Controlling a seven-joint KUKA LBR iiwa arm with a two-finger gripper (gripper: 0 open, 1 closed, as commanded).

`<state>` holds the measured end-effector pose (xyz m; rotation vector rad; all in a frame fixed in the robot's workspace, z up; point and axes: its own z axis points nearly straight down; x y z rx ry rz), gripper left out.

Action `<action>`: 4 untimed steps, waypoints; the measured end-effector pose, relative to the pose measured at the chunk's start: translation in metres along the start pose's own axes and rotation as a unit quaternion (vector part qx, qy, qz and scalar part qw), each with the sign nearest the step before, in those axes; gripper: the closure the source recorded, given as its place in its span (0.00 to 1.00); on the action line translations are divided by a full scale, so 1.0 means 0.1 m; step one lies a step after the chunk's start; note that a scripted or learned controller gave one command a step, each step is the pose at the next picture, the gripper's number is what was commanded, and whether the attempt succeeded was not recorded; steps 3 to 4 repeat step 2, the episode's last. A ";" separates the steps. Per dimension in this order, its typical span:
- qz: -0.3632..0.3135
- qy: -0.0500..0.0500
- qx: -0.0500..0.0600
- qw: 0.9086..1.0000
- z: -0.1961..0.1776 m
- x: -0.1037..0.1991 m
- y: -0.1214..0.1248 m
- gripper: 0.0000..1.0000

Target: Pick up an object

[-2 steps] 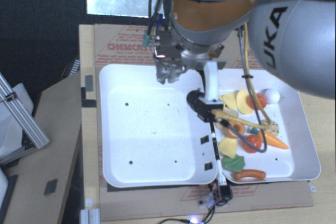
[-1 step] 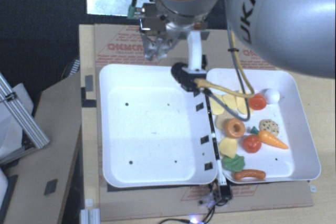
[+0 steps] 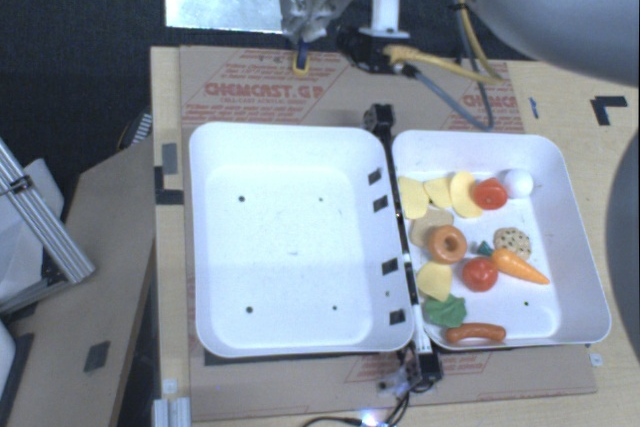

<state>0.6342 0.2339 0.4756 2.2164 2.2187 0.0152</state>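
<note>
The toy foods (image 3: 465, 250) are heaped in the right bin (image 3: 575, 245), untouched. The gripper (image 3: 303, 25) is held high beyond the bins; nothing is gripped, and its opening cannot be told. Approach is judged pending: descent over one piece is required.

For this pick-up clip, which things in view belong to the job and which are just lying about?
Part of the job:
- gripper, raised beyond the bins
- toy food in the right bin: carrot, doughnut, two tomatoes, sausage, cookie, white egg, yellow slices

Just lying about:
- left bin
- cardboard sheet
- cables
</note>
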 end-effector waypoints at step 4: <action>0.008 -0.004 0.007 1.000 -0.10 -1.75 0.34 1.00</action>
